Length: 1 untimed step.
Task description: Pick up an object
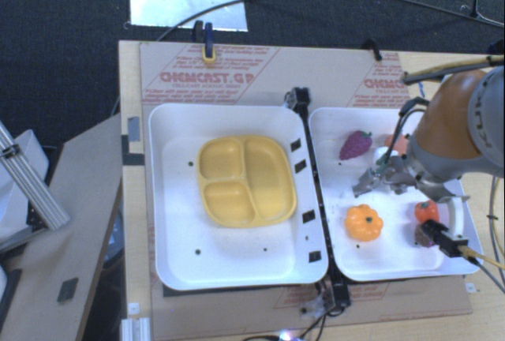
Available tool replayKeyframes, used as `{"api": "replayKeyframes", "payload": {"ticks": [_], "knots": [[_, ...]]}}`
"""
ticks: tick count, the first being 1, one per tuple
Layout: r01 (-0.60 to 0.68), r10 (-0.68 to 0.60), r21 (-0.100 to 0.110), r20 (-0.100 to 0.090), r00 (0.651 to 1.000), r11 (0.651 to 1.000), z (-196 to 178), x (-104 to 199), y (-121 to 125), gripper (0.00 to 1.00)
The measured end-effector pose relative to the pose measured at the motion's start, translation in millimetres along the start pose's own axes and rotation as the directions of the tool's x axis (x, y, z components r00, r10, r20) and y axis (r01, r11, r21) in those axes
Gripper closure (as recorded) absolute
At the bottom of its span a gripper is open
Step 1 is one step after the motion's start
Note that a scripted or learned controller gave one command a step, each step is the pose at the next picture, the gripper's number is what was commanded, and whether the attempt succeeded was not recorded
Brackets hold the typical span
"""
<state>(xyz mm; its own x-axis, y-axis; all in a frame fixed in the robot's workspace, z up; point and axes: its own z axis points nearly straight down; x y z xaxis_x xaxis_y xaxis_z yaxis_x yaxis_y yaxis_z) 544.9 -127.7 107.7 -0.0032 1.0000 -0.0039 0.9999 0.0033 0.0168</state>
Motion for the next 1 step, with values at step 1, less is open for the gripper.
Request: {"api": "replayKeyframes", "payload": {"ticks": [1], "knots": [[-0.003, 0.003, 0.016, -0.004, 1.000, 1.000, 23.7, 0.4, 0.6, 0.00]]}}
